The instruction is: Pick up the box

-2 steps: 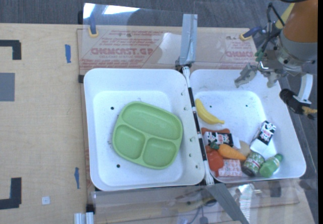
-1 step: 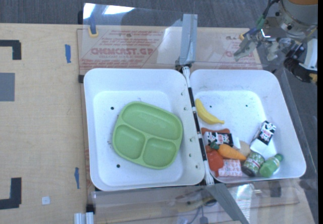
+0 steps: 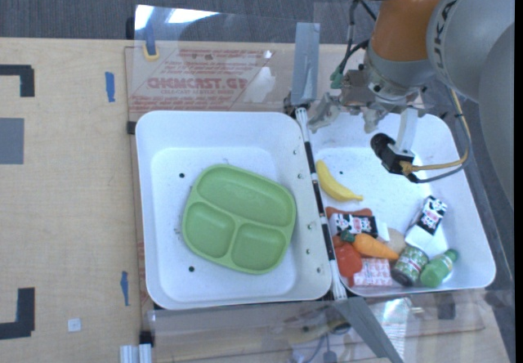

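Observation:
A small white box with black cow patches (image 3: 430, 216) stands near the right wall of the right bin (image 3: 474, 230). A flat red box with a cow pattern (image 3: 352, 222) lies at that bin's left side, partly under a carrot (image 3: 377, 247). Another red and white packet (image 3: 369, 273) lies at the front. My gripper (image 3: 353, 110) hangs over the far left corner of the right bin, well away from both boxes, and nothing is seen in it.
A yellow banana (image 3: 336, 181) lies just in front of the gripper. A green jar (image 3: 409, 263) and a green bottle (image 3: 440, 266) sit at the bin's front right. The left bin (image 3: 163, 149) holds a green divided plate (image 3: 239, 218).

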